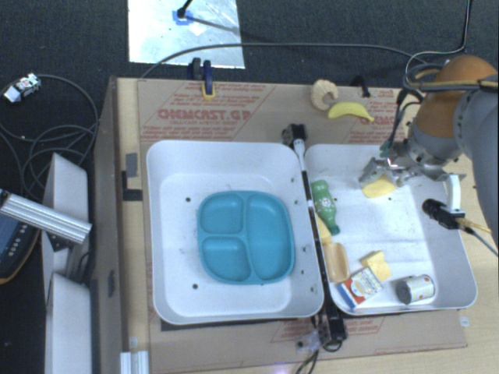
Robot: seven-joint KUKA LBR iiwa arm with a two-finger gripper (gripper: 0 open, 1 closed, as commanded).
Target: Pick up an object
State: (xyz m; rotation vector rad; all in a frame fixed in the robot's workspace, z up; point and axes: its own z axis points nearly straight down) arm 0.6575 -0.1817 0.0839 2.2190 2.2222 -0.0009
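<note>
The left bin (168,209) holds a blue divided plate (245,236). The right bin (456,275) holds a green bottle (324,206) along its left wall, a tan block (336,261), a red and white carton (359,287), a yellow cube (377,266) and a metal can (415,289). Near its upper edge the gripper (383,179) sits low over a pale yellow piece (379,188); whether the jaws grip it, I cannot tell. A banana (349,111) lies on the counter (234,111) behind.

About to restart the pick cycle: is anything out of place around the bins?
Yes. A banana and a pale round item lie on the cardboard behind the right bin, outside it.
</note>
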